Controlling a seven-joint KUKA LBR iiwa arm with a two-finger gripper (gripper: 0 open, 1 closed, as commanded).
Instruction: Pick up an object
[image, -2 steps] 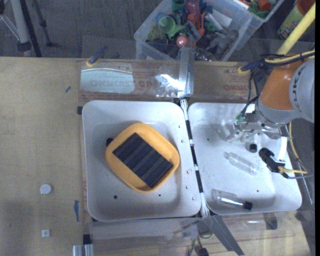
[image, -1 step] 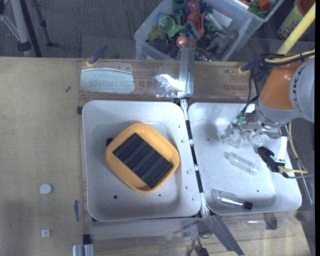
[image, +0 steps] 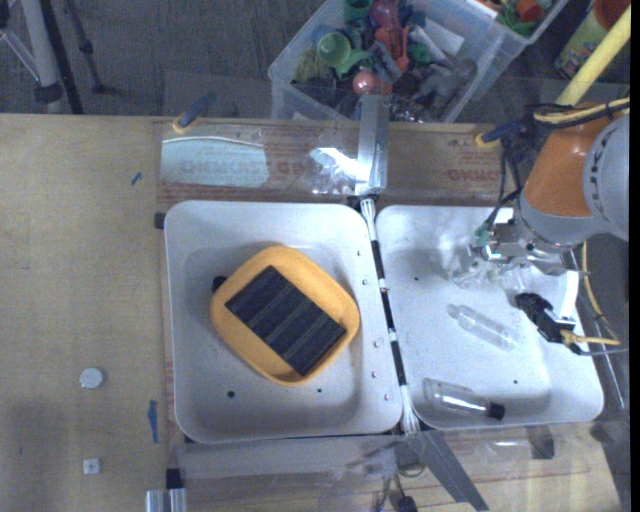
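- The pincer (image: 497, 248) hangs low over the far right part of the right bin (image: 420, 232), under the grey arm (image: 560, 180) with its orange band; from this slant I cannot tell how far open it is, and nothing can be seen in its hold
- Any object will serve the task. The closest is a crumpled clear piece (image: 458, 262) just beside the pincer on its left; a clear tube (image: 483, 327) lies near the middle of that bin and a capped vial (image: 462, 402) rests along the near wall
- The nearest piece looks the natural target, yet it is thin, glassy and irregular, so a grip would probably need to come straight down over its bulk and close slowly, or it may skid away on the smooth white floor
- The tube and vial are round and slick, likely to roll; closing across the narrow width rather than along the length should hold them better, and the vial's dark cap end offers a firmer spot
- The vial sits close to the wall, which could block a clean descent
- The left bin (image: 190, 300) holds a yellow pad (image: 285, 313), a rounded square with a dark ribbed panel on top, lying tilted; it seems soft and wide, perhaps too broad to span except at an edge
- Both bins are shallow, glossy and white on a pale wooden counter (image: 70, 250)
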